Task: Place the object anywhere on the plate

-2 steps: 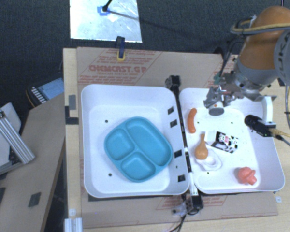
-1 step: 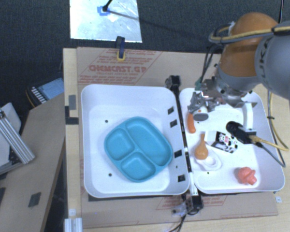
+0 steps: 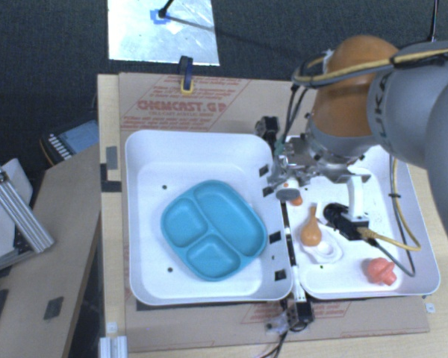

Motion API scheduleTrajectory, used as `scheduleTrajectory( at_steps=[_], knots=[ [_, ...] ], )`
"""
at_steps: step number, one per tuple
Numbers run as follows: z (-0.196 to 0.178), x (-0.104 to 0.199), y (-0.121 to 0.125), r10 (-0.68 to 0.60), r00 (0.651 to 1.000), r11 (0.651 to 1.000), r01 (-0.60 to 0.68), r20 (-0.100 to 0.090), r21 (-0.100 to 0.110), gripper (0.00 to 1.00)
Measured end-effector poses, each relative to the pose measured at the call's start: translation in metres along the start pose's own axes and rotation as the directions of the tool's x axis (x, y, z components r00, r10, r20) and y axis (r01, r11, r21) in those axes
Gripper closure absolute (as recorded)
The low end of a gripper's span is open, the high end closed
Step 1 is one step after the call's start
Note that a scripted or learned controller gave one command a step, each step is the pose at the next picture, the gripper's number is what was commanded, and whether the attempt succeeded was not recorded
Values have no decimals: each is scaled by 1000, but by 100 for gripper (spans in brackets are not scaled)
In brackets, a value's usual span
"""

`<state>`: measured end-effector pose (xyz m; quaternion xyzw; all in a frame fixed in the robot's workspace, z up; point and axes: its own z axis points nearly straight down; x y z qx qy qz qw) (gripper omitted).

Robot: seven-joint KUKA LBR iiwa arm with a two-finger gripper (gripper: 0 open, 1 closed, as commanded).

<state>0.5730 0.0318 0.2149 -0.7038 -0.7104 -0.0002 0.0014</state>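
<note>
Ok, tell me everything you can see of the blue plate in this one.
The blue plate is a rounded-rectangle tray, plastic by its look, moulded into three compartments: one long one along its far-right side and two smaller ones on the near-left. It lies flat, turned diagonally, on the floor of the left bin. Nothing rests on it.

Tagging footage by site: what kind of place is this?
Likely a robotics lab bench: an industrial arm over two white bins, a blue plate in one, and a cardboard sheet underneath.
</note>
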Motion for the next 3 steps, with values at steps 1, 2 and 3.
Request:
scheduleTrajectory(
  at_steps=[1, 2, 3],
  knots=[
    [-2, 53, -9, -1, 1000, 1000, 1, -1, -2, 100],
    [-14, 104, -35, -2, 1000, 1000, 2, -1, -1, 100],
    [-13, 101, -34, 6, 1000, 1000, -6, 2, -2, 0]
  ],
)
